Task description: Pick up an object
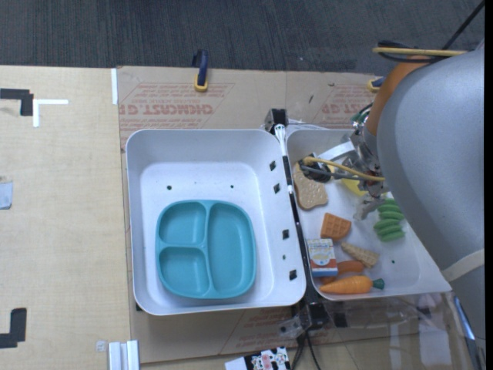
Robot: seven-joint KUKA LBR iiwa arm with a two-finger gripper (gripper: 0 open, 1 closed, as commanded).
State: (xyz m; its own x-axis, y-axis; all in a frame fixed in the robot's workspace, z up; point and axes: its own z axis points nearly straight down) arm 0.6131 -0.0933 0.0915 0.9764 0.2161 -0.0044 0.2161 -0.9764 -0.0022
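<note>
The right bin [420, 272] holds several toy foods. A tan bread slice [310, 194] lies at its left, with an orange waffle [335, 227] below it. Nearer the front are a small carton [321, 257], a beige cracker [360, 254], a red sausage [351, 267] and a carrot [350, 285]. A green pea pod [390, 221] lies at the right. My gripper [367, 197] hangs low over the bin's back half, just left of the pea pod and above the waffle. The grey arm [431, 153] hides the bin's far right side.
The left bin [200, 156] holds a teal divided plate [206, 248]. Black clips [286, 214] join the two bins along the shared wall. Cardboard lies under both bins. A blue and yellow clamp [200, 72] sits at the cardboard's back edge.
</note>
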